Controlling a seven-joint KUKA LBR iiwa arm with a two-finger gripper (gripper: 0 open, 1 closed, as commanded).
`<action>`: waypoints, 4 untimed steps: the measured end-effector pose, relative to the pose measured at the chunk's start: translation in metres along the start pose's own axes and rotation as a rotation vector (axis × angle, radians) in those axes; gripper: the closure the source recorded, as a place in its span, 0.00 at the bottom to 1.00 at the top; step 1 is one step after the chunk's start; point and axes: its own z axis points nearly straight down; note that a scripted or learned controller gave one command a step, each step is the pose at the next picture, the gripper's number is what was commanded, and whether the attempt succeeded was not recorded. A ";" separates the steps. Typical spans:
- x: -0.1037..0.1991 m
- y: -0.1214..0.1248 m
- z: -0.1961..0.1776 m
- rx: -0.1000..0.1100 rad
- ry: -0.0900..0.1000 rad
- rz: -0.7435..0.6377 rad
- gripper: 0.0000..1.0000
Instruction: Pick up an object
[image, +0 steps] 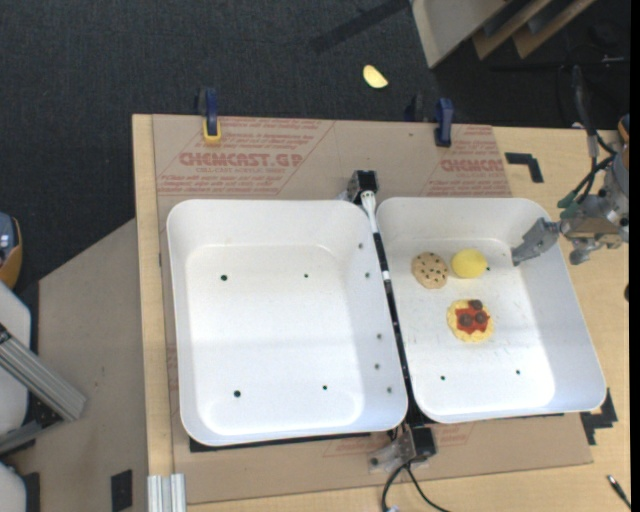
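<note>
Nearest the lens, the pizza-like toy (471, 321) lies down-left of the end effector (532, 245), while the yellow ball (469, 264) sits just left of its seemingly empty, spread fingers.

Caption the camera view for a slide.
Gripper at the right bin's edge, near a cookie, yellow ball and toy pizza.

The tabletop (330, 150) bears the red printed brand "CHEMCAST GP" twice, at far left and, partly legible, far right.
</note>
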 end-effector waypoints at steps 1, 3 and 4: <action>0.014 0.006 0.162 0.007 0.004 -0.001 0.00; 0.083 0.018 0.155 0.007 0.002 0.001 0.00; 0.082 0.021 0.144 0.000 0.000 0.001 1.00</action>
